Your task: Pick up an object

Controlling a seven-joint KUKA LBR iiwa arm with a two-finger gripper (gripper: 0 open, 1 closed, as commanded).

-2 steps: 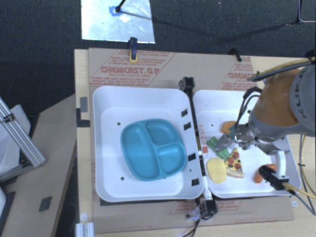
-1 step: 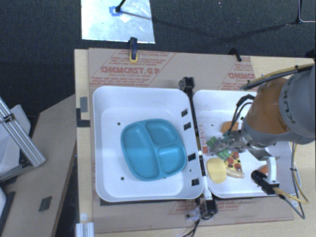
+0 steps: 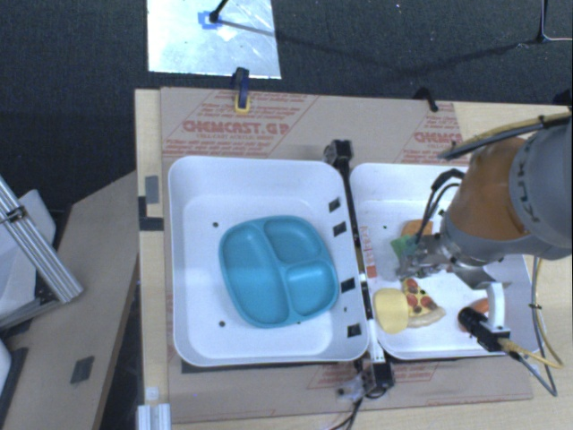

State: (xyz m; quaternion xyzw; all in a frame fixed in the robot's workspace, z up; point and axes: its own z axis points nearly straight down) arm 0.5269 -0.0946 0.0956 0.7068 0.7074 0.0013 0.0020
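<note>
In the right bin (image 3: 385, 186), my gripper (image 3: 414, 262) hangs low over the bin's middle, with the grey and orange arm coming in from the right. Just below it lies a toy pizza slice (image 3: 422, 303) beside a pale yellow rounded piece (image 3: 389, 310) at the bin's front left. An orange item (image 3: 410, 229) peeks out just behind the gripper, partly hidden by the wrist. A small red-orange piece (image 3: 481, 305) lies near the front right. Nothing shows as held.
The left bin (image 3: 192, 240) holds a blue divided plate (image 3: 276, 270). A black divider with clips (image 3: 351, 240) runs between the two bins. Cardboard lines the bench under both bins.
</note>
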